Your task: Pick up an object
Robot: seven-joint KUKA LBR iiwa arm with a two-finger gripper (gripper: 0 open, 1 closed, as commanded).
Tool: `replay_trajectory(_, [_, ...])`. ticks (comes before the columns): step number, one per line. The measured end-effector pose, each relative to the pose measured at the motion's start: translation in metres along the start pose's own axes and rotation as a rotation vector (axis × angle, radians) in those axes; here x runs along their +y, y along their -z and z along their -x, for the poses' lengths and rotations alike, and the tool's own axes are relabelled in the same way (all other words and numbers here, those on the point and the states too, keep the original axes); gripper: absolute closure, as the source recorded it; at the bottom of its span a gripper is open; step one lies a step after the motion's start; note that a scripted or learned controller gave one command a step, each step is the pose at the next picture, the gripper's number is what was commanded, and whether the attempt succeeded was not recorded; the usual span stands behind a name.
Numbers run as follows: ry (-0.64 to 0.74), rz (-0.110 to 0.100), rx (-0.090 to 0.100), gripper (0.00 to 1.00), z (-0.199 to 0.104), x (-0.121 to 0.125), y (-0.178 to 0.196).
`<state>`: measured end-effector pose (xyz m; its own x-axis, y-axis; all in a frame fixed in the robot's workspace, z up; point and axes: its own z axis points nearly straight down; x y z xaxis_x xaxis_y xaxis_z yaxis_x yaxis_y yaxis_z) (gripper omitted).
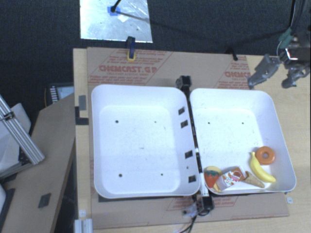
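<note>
The right bin [233,97] holds a small heap in its near right corner: a yellow banana [261,169], an orange ring-shaped toy [265,154], a red and white packet [230,178], a red and orange round toy [211,175] and a brown cone-like piece [253,180]. My gripper [275,77] hangs above the bench just beyond the right bin's far right corner, well away from the heap. It is open, its two grey fingers [258,74] spread wide with nothing between them.
The left bin [97,130] lies beside the right one, with a black divider strip [189,130] between them. Both rest on a cardboard sheet [146,64]. A shiny metal plate [115,13] lies beyond the bench at the top. Aluminium framing [17,135] stands at the left.
</note>
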<state>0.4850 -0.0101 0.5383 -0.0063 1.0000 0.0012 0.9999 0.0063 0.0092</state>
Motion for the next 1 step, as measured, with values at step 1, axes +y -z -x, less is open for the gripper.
replay_trajectory(1, [0.004, -0.006, 0.001, 0.00, -0.0598, 0.0017, -0.0033])
